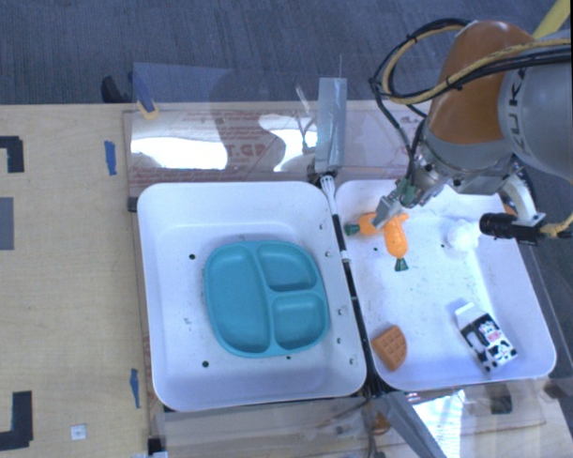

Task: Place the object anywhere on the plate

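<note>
A teal divided plate (266, 296) lies in the middle of the left bin (166, 274). In the right bin (523, 290), near its far left corner, lies an orange carrot-shaped toy (396, 235) with a green tip pointing toward the front. My gripper (397, 210) hangs right over the carrot's far end, reaching down from the grey arm with its orange band (469, 85). Whether it touches the carrot is hidden by the slant of the view. A second small orange piece (365, 223) with a green end sits just left of it, by the bin's wall.
The right bin also holds a tan waffle-like piece (391, 346) at the front left, a white and black carton (484, 336) at the front right, and a white lump (461, 234) at the back. A raised divider (344, 268) separates the two bins.
</note>
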